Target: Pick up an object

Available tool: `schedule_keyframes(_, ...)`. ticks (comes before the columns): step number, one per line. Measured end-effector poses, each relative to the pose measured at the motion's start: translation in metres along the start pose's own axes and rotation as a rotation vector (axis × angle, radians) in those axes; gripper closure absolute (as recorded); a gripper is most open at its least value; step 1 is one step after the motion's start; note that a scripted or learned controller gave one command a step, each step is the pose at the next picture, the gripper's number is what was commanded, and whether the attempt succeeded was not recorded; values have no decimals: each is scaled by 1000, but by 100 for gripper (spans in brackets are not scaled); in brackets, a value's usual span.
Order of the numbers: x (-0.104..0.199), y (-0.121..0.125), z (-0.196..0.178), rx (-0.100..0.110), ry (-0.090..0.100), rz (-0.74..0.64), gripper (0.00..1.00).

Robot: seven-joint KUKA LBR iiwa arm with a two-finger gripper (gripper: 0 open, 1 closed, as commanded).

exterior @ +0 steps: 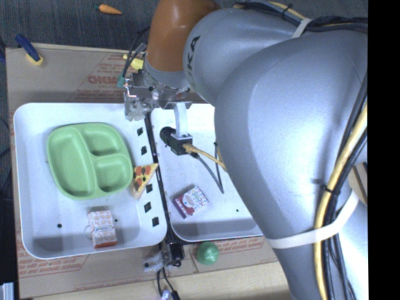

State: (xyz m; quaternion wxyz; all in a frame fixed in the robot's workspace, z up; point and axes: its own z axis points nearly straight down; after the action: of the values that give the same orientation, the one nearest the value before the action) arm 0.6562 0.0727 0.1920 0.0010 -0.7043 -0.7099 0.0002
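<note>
Because the task names no one object, anything loose in the bins will do, and nothing is yet lifted. The arm (275, 105) reaches across the right bin (212, 227) and hides most of it. It brings the gripper (133, 105) over the 1 o'clock corner of the left bin (31, 217), close to the rim and the wall between the bins. Whether the gripper is released or clenched I cannot tell. No object shows in it.

The candidates lie apart from one another, which should make a clean grab easier:
- A green plate (87, 161) with compartments lies flat in the middle of the left bin, at about 7 o'clock from the gripper.
- A pizza slice (142, 177) touches the plate's 3 o'clock edge, against the dividing wall and at 6 o'clock from the gripper.
- A carton (101, 227) sits at 6 o'clock in the left bin.
- A red and white packet (190, 202) lies in the right bin at about 7 o'clock.

A green ball (207, 252) rests on the bench (62, 67) beyond the right bin's 6 o'clock rim.

I judge the slice the nearest target. It is thin and flat, though, and tucked between wall and plate, so a grab could slip off it.
</note>
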Motion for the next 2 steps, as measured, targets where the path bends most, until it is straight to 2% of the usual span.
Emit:
schedule_keyframes(1, 97, 0, -36, 0, 1, -1, 100)
schedule_keyframes(2, 146, 1, -59, 1, 0, 1, 100)
